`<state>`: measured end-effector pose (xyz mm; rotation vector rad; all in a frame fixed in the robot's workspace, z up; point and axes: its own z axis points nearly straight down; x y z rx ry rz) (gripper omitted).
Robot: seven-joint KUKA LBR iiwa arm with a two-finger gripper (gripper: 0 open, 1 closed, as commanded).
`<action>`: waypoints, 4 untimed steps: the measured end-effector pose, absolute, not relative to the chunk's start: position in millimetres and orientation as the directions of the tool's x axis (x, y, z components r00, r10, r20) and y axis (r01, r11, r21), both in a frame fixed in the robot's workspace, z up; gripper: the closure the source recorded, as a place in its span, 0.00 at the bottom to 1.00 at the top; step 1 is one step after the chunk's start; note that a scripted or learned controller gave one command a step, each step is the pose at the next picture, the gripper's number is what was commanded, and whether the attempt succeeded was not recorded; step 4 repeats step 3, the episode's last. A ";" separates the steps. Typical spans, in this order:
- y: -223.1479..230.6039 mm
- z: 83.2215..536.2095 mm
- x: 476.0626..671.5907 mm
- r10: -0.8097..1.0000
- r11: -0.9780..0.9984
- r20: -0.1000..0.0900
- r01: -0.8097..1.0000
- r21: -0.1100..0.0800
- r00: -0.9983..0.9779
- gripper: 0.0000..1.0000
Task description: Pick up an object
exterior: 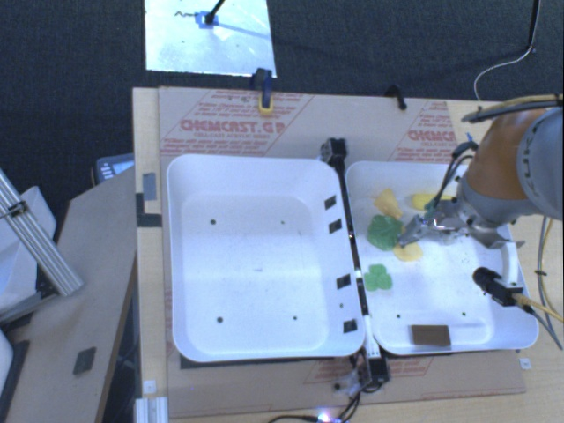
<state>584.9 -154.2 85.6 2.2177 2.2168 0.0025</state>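
My gripper [412,233] hangs low in the right bin [445,293], in its upper middle. Its tip sits between a large green piece [383,232] on its left and a small yellow piece [407,253] just below it, close to both. I see nothing clearly held. A yellow piece [388,204] lies further back, and another yellow piece [421,201] shows beside the wrist. A smaller green piece [378,278] lies near the bin's left wall. A brown block [430,334] rests flat at the front edge.
The left bin [256,263] stands next to the right one, with a black-clipped divider [348,245] between them. The arm's grey and orange body [507,166] covers the right bin's back right corner. Cardboard underlies both bins.
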 end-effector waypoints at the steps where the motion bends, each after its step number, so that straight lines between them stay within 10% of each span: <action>1: -106.6 86.5 644.6 1.000 0.010 -0.001 1.000 0.009 -0.010 0.00; 2: -109.8 101.4 645.3 1.000 0.008 -0.002 1.000 0.015 -0.008 1.00; 3: -64.3 188.8 583.2 1.000 0.007 0.002 1.000 0.002 -0.007 1.00; 4: -64.3 188.8 583.2 1.000 0.007 0.002 1.000 0.002 -0.007 1.00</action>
